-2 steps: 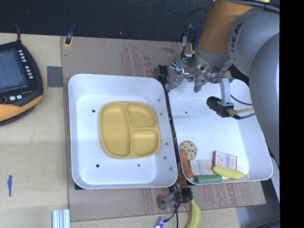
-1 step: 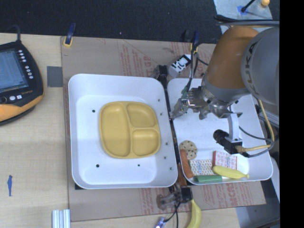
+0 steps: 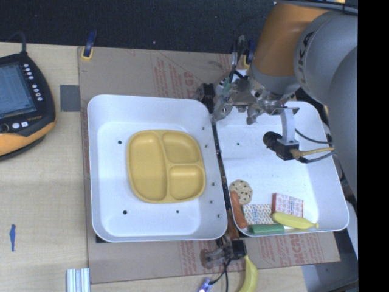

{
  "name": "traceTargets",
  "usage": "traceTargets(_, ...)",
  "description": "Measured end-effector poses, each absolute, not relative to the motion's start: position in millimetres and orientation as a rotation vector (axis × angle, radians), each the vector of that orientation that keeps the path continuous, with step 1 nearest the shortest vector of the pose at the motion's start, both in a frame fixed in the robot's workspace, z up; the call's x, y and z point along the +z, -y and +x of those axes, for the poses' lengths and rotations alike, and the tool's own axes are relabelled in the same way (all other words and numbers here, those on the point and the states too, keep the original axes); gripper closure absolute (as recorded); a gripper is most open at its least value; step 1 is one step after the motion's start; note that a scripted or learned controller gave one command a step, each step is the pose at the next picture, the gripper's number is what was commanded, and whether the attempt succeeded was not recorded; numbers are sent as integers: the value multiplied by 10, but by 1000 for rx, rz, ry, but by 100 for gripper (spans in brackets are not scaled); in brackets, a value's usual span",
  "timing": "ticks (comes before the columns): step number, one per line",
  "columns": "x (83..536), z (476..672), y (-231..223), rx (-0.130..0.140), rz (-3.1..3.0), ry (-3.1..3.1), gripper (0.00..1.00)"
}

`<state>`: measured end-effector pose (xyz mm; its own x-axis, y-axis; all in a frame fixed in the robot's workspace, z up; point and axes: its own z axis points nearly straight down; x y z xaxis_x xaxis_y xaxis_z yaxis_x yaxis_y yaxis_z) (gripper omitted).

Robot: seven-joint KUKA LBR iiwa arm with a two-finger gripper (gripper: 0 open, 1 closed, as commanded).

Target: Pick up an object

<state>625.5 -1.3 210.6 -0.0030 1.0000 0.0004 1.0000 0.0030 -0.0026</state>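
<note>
My gripper (image 3: 236, 107) hangs over the far left corner of the right bin (image 3: 328, 181), well apart from the objects. Along that bin's near edge lie a round speckled cookie (image 3: 240, 191), an orange carrot-like stick (image 3: 237, 210), a patterned packet (image 3: 259, 213), a red and white box (image 3: 287, 204), a green marker (image 3: 267, 229) and a yellow banana (image 3: 294, 221). Nothing shows beneath the gripper but the bare white bin floor.
The left bin (image 3: 103, 163) holds a yellow divided plate (image 3: 165, 165). A teach pendant (image 3: 21, 102) lies on the bench at the far left. Another yellow banana (image 3: 249, 275) sits outside the bins at the bottom edge, beside a small clamp (image 3: 219, 254).
</note>
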Motion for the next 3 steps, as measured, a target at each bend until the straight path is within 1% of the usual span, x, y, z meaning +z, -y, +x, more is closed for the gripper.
traceTargets(1,2207,6256,22,5,-2212,2226,100)
traceTargets(2,1913,6171,-145,8,-2212,2227,100)
traceTargets(3,1913,6099,-470,10,-2211,2227,100)
